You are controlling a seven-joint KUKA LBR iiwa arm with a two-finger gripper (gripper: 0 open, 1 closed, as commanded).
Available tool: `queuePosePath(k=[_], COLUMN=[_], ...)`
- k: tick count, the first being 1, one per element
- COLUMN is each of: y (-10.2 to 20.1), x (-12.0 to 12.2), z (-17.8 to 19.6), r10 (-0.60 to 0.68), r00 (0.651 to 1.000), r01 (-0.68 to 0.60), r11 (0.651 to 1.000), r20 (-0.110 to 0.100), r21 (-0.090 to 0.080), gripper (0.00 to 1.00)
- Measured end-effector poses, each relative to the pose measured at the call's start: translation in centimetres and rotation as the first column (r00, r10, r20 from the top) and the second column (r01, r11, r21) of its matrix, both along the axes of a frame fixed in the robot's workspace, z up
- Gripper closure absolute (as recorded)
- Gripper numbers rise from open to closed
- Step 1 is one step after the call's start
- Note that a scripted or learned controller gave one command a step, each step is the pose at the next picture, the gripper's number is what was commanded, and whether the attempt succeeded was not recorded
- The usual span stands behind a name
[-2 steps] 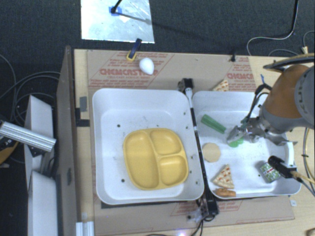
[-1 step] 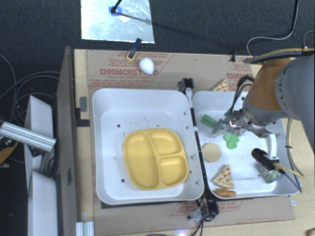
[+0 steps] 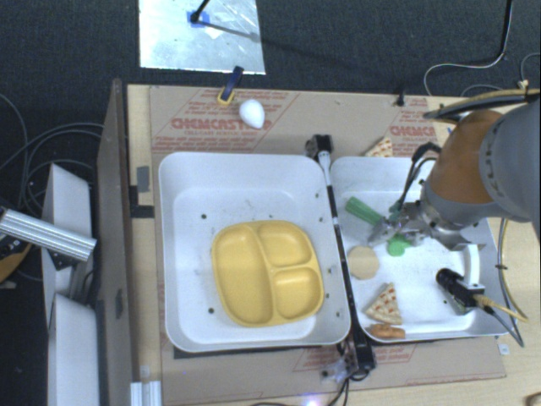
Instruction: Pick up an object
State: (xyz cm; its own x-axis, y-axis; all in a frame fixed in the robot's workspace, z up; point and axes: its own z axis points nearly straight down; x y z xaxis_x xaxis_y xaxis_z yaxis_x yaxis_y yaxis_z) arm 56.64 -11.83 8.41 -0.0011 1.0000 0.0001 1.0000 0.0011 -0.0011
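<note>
- Gripper (image 3: 396, 227) is down inside the right bin (image 3: 423, 288), near its middle. The grey arm (image 3: 486, 163) comes in over the bin's right side.
- Can't tell if the gripper is open or closed, since the tip is too small and cluttered. Nothing is visibly held.
- The closest candidate is a small green piece (image 3: 396, 246) on the bin floor, just below the gripper in the view. It's right at the tip, but I can't say whether they touch.
- A green stick (image 3: 363, 211) lies flat and angled just to the gripper's left. Its near end is close to the tip and its far end points at the divider between the bins.
- A tan round disc (image 3: 363, 262) lies below and left of the gripper, by the divider and clear of the green piece.
- A toy pizza slice (image 3: 385, 304) sits further below the gripper, past the disc.
- An orange-brown sausage-like piece (image 3: 387, 331) lies beyond that, at the bin's near rim.
- A second pizza slice (image 3: 380, 148) is above the gripper in the view, outside the bin on the cardboard sheet (image 3: 203, 121).
- Left bin (image 3: 194, 193) is well left of the gripper, with a yellow divided plate (image 3: 266, 271) flat in it.
- Far up and left of the gripper, on the cardboard behind the left bin, is a white egg (image 3: 251, 112). A blue-and-yellow item (image 3: 229, 86) is just beyond it.
</note>
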Motion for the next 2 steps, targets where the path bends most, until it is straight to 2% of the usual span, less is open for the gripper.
queuePosePath(k=[1,2], y=[0.0,10.4], x=[0.2,2.3], z=[1.1,10.6], r10=[0.001,0.014], r00=[1.0,1.0], r01=[-0.001,-0.015], r11=[1.0,1.0], r20=[0.004,0.014], r21=[0.0,0.005], gripper=[1.0,1.0])
